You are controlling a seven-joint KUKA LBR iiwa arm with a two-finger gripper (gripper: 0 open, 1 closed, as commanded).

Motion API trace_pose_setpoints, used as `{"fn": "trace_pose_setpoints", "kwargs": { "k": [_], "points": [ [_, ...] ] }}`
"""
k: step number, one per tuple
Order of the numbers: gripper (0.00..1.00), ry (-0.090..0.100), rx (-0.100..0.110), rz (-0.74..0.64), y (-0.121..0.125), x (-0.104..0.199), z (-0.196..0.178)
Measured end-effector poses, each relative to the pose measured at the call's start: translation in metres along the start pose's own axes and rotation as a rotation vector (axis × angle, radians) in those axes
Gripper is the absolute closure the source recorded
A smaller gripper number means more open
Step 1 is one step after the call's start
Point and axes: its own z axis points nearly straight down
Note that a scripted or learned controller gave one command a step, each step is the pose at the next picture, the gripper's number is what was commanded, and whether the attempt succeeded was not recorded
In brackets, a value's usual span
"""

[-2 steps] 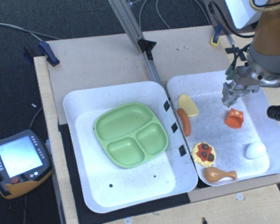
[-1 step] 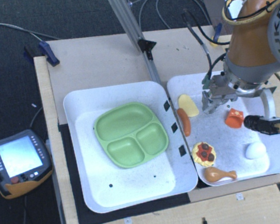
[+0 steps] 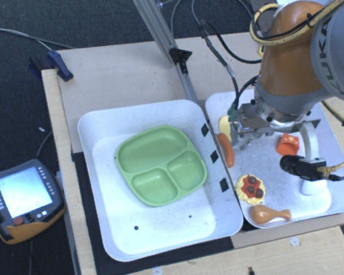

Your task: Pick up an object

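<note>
Over the right bin, the arm is reaching down, its pincer hanging near the left wall, state impossible to tell. An orange sausage is lying just beside it; a toy pizza and drumstick are lying nearer the front edge.

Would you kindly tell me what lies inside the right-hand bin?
The right bin holds an orange sausage, a small pizza, a drumstick and an orange piece. A yellow thing peeks out beside the arm, which covers the bin's far part; anything there is hidden.
</note>
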Motion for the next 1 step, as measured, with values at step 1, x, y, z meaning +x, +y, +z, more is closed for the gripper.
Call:
{"fn": "trace_pose_setpoints", "kwargs": {
  "k": [1],
  "points": [
    [1.0, 0.0, 0.0, -0.002, -0.0147, 0.059, -0.005]
  ]
}}
